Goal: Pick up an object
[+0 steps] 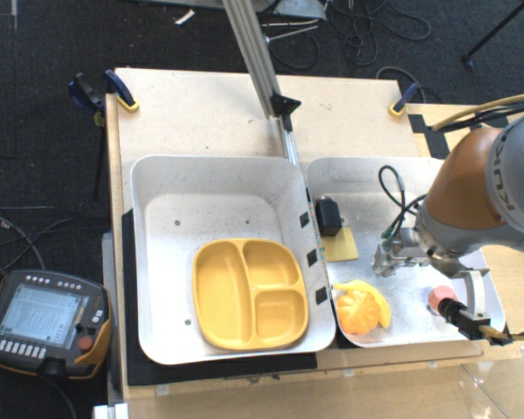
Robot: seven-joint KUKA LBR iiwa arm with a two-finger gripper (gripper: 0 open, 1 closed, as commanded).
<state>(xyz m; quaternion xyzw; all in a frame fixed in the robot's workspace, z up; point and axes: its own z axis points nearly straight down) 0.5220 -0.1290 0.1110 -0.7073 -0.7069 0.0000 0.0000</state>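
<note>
On pale bench top [201,112]: two white bins side by side. Left bin [157,199] holds yellow divided tray [249,293] toward its 5 o'clock corner. Right bin [358,182] holds black block [328,216] and tan pad [341,245] near its 9 o'clock wall, orange-yellow crumpled object [363,307] at 7 o'clock, pink object [439,298] at 4 o'clock. Gripper [391,258] hangs over right bin's middle, apart from all four; cannot tell jaw state. Metal pole [255,51] slants from 12 o'clock. Yellow clamps [122,94] at bench corners. Dark carpet [44,24] around, cables; teach pendant [39,321] at 8 o'clock.

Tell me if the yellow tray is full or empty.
Empty: all three compartments of the tray show bare yellow bottoms.
</note>
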